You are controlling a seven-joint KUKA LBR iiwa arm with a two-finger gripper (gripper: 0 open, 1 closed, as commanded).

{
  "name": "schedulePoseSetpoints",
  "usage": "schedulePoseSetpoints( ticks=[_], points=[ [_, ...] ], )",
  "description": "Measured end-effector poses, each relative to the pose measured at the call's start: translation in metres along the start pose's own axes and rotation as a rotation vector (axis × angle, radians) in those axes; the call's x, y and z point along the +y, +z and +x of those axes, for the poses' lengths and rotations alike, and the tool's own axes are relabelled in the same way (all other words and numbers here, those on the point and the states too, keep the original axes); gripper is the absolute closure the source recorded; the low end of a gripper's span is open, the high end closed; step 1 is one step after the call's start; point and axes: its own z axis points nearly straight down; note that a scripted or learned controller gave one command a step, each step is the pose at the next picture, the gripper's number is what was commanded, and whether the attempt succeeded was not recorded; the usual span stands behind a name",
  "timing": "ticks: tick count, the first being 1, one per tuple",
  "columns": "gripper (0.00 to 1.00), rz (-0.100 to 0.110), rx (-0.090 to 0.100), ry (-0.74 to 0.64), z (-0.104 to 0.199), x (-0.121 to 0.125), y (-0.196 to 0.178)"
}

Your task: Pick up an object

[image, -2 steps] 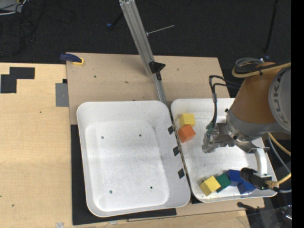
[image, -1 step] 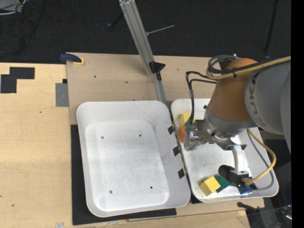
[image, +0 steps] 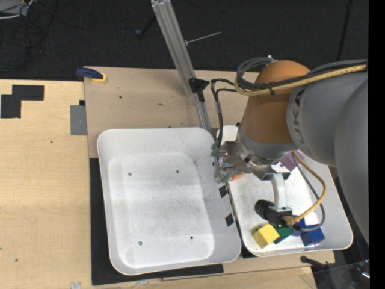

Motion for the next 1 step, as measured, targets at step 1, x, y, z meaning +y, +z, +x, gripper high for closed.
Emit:
schedulePoseSetpoints(
  ticks=[1],
  points=[
    [1.0, 0.002, 0.001, 0.001, 0.0433, 0.0142, 0.0047]
  ],
)
